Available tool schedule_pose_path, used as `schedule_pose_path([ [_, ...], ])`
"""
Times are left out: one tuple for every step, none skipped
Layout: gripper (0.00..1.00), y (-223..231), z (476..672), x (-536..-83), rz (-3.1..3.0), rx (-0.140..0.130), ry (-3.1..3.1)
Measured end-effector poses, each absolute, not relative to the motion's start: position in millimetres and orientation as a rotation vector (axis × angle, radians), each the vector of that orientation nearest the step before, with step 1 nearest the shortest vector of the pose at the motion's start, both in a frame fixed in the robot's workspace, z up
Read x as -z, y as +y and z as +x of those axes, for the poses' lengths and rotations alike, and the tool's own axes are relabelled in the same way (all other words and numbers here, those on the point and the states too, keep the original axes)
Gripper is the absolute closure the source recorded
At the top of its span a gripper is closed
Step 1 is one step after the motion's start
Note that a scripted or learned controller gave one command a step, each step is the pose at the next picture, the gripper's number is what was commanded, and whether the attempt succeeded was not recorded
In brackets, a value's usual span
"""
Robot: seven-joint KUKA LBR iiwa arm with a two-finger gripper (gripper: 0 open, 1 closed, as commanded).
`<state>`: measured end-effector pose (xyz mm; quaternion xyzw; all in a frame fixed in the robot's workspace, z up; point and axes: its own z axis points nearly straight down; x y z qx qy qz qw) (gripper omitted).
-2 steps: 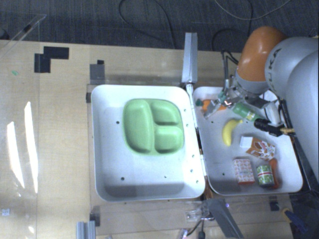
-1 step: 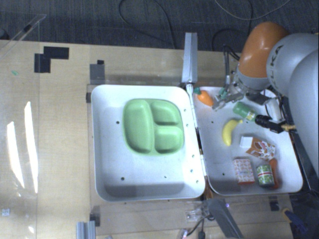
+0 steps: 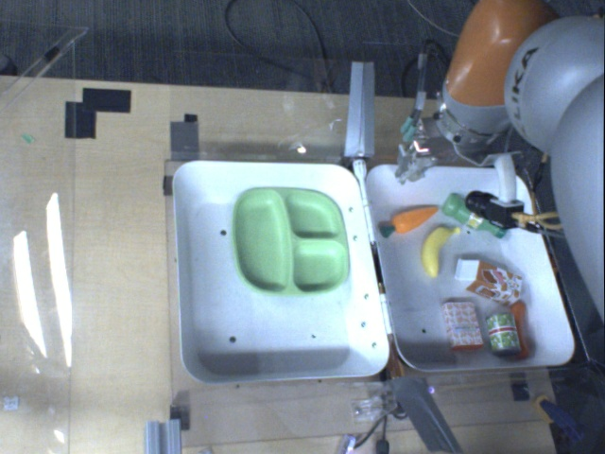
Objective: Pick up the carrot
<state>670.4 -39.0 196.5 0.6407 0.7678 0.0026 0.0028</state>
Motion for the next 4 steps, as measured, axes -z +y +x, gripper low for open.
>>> schedule_pose_path([
  [0.00, -39.1, 670.3, -196.3, 2.009, -0.008, 2.408],
  [0.00, -92.6, 619.5, -163.5, 1.990, -0.005, 2.425],
  [0.00, -88.1, 631.0, -88.4, 1.608, -0.009, 2.688],
  [0.00, -97.0, 662.5, -85.1, 1.767, 0.009, 2.618],
])
